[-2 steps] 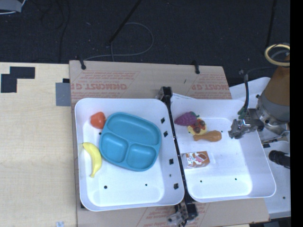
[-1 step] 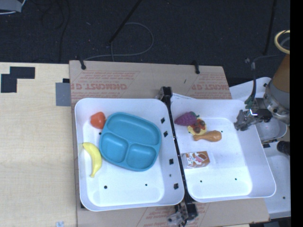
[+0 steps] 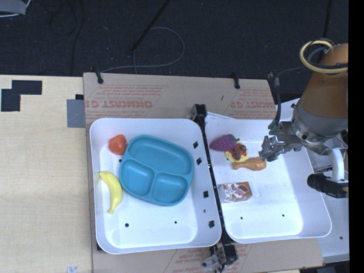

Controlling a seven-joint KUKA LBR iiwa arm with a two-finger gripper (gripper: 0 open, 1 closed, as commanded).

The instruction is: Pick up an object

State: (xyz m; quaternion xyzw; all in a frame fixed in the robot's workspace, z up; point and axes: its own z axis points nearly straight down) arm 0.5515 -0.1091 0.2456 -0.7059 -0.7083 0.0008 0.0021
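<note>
My gripper hangs over the right bin, just right of a tan chicken-drumstick toy. Left of it lie a purple grape bunch and a small red and yellow toy. A brown and white snack packet lies flat lower in the same bin. Nothing shows between the fingers. In the left bin sits a blue divided plate, with a red tomato-like toy and a yellow banana beside it.
The arm's grey and orange body covers the right bin's upper right corner. A black divider runs between the two bins. Cardboard lies under both bins, with dark cables behind.
</note>
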